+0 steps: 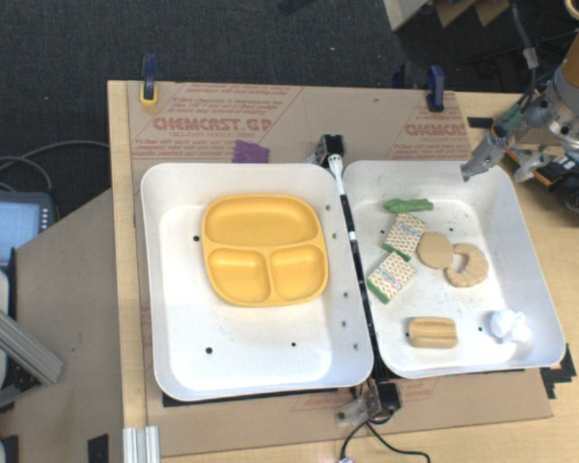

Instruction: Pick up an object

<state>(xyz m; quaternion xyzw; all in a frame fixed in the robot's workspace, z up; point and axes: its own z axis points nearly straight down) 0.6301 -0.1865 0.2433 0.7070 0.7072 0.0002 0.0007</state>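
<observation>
My gripper [499, 169] hangs over the far right corner of the right bin [527, 258], open, with nothing between its fingers. One finger [477, 161] points down at the bin's back rim. Below it in the bin lie a green stick [408, 204], two patterned packets [403, 232] [392, 275], a round tan biscuit [433, 250], a bitten tan ring [468, 265], a tan loaf-shaped block [431, 332] and a white crumpled lump [507, 326]. All of them rest on the bin floor, apart from the gripper.
The left bin [174, 307] holds a yellow divided plate [265, 249]. A black clip [330, 149] sits where the two bins meet at the back. Blue clamps [149, 77] [435, 87] hold the brown board's far edge. A purple scrap [250, 151] lies behind the left bin.
</observation>
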